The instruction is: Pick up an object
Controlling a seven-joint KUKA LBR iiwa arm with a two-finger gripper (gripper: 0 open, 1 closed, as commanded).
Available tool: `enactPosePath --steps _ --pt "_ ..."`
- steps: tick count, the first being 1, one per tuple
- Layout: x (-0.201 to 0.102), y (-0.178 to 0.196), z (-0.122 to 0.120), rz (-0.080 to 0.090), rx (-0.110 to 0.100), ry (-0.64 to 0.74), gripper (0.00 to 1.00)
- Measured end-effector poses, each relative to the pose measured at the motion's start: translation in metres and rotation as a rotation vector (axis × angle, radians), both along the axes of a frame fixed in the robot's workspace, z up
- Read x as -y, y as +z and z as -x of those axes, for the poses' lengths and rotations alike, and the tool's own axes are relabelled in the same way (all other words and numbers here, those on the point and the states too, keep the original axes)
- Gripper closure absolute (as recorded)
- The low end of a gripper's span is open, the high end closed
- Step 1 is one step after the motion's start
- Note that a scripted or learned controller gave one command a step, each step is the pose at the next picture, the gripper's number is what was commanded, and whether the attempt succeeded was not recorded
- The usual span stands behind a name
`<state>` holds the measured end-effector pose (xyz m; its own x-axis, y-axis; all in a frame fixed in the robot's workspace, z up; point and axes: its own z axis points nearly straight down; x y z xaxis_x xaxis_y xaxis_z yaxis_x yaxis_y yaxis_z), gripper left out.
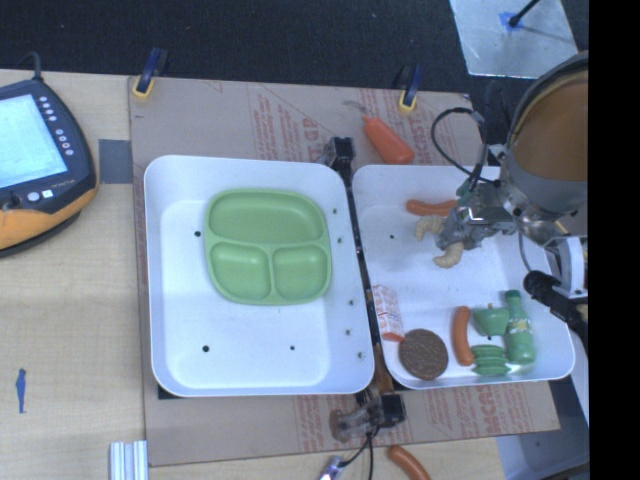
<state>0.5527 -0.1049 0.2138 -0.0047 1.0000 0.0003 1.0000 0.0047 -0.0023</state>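
Observation:
My gripper (466, 224) hangs low in the upper part of the right bin (400, 183), its dark head just right of a small tan piece (429, 228) and just above a second tan lump (447, 257). Whether it touches either one I cannot tell. A thin orange sausage (431, 207) lies just up and left of the gripper. Toward the bin's front lie a round brown cookie (424, 353), a red-orange sausage (461, 335) and a cluster of green toy pieces (505, 334). A small printed packet (385, 311) rests by the bin's left wall.
The left bin (180, 348) bears a green divided plate (268, 245). An orange carrot (387, 140) lies on the cardboard behind the bins, another orange item (410, 460) in front. A teach pendant (40, 163) sits far left. The arm's big body (550, 138) overhangs the right bin's far corner.

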Motion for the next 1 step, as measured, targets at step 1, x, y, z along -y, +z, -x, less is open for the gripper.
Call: enactPosePath --steps 1 --pt "-0.0577 0.0213 -0.0113 0.000 0.000 -0.001 1.00"
